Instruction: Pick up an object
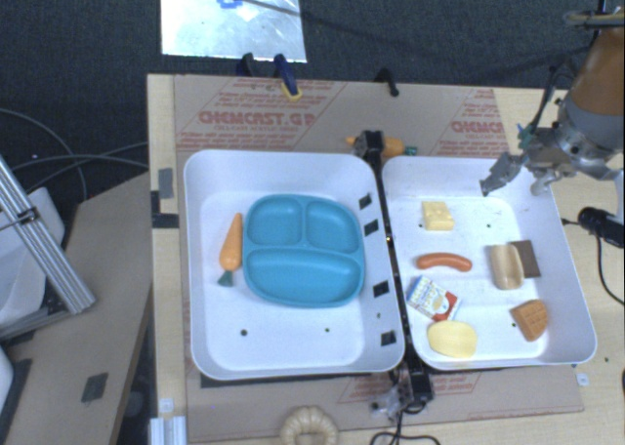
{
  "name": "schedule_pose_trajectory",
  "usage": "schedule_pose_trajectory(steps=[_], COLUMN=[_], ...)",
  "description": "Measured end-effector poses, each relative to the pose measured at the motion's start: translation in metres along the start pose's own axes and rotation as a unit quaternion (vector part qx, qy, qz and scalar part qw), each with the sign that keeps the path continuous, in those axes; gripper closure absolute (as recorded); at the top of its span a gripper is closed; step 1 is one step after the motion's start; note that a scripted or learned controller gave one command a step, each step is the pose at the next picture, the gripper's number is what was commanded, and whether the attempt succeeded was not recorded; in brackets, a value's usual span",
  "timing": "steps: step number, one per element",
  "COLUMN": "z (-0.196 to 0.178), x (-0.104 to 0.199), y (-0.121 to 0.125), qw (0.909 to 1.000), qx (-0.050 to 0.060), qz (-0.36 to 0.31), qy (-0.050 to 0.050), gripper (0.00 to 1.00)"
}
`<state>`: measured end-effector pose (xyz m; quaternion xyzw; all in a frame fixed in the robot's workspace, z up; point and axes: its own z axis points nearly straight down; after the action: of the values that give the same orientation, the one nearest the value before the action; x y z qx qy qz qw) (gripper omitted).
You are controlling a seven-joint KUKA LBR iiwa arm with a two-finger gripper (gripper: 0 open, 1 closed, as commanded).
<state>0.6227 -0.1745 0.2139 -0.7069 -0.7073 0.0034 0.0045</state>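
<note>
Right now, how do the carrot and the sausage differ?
The carrot lies in the left bin beside the blue plate; the sausage lies in the right bin. The carrot is orange and points up-down in the view; the sausage is red and lies crosswise. Both are long and lie flat.

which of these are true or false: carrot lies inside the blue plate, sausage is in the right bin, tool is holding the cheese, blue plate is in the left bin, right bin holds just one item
1. The carrot lies inside the blue divided plate. False: it lies beside the plate, on the bin floor to its left in the picture.
2. The sausage is in the right bin. True.
3. The tool is holding the cheese block. False: the cheese lies on the bin floor, apart from the tool, which is at the bin's far edge.
4. The blue divided plate is in the left bin. True.
5. The right bin holds just one item. False: it holds several, among them the cheese block, the sausage and a small carton.
</note>
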Motion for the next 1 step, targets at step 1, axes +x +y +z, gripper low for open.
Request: schedule_pose_trajectory(steps=[1], z=[-0.0086], x=[0.0006], y=[0.0025], qw=[1.0], qx=[-0.006], qz=[-0.001], qy=[-0.001], gripper=[0.0])
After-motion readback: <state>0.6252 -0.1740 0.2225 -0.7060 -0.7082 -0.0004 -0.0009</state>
